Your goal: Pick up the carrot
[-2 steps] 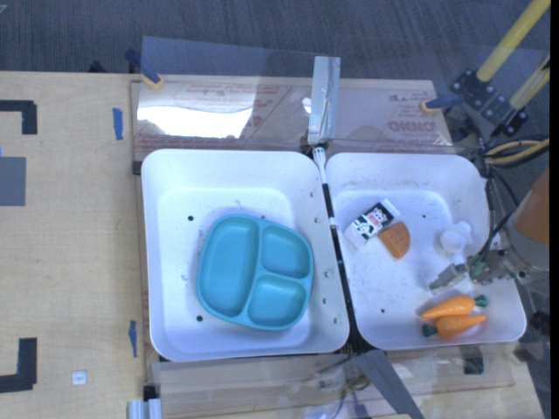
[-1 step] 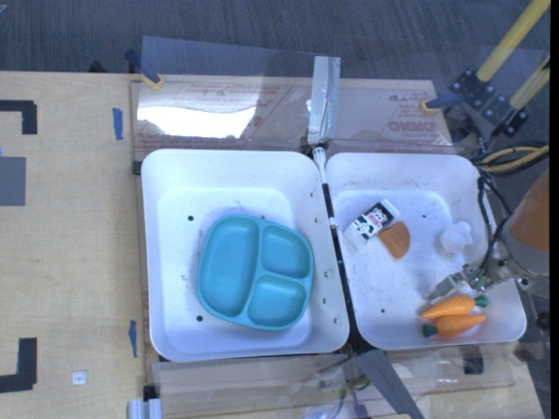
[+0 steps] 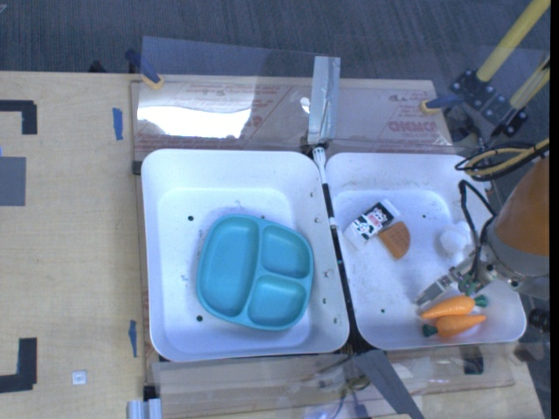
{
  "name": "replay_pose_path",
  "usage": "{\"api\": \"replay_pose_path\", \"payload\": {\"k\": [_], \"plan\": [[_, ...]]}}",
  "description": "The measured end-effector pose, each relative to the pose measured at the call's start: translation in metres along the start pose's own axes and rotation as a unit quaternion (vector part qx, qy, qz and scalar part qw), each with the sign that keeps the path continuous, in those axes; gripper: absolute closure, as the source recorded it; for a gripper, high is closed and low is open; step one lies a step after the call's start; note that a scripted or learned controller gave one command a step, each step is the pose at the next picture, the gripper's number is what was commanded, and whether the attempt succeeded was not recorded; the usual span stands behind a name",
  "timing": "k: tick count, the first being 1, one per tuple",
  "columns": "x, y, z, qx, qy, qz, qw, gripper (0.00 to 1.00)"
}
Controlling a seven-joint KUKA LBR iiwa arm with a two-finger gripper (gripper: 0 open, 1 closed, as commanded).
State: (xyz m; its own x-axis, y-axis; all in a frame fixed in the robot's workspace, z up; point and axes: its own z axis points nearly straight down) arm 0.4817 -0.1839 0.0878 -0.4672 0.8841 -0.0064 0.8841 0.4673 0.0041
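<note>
A wooden surface (image 3: 70, 260) carries two white bins. The left bin (image 3: 166, 234) holds a blue divided plate (image 3: 253, 273). In the right bin's (image 3: 419, 182) near right corner, the pincer (image 3: 444, 291) touches the carrot (image 3: 450, 307); its grip is unclear.

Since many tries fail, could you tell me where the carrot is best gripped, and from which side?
Probably across the middle of the upper carrot, coming from above. It lies flat with its long axis running left to right, green top at the right end, beside a second carrot near the right bin's front wall. The gripper hovers just above it.
</note>
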Motion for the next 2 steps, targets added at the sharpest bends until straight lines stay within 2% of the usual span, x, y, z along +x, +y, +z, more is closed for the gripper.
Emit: {"api": "replay_pose_path", "payload": {"k": [1,2], "plan": [[0.0071,0.0041,-0.0001,0.0,0.0,0.037,0.9993,0.0],[0.0062,0.0037,0.0002,-0.001,0.001,0.039,0.9992,0.0]]}}
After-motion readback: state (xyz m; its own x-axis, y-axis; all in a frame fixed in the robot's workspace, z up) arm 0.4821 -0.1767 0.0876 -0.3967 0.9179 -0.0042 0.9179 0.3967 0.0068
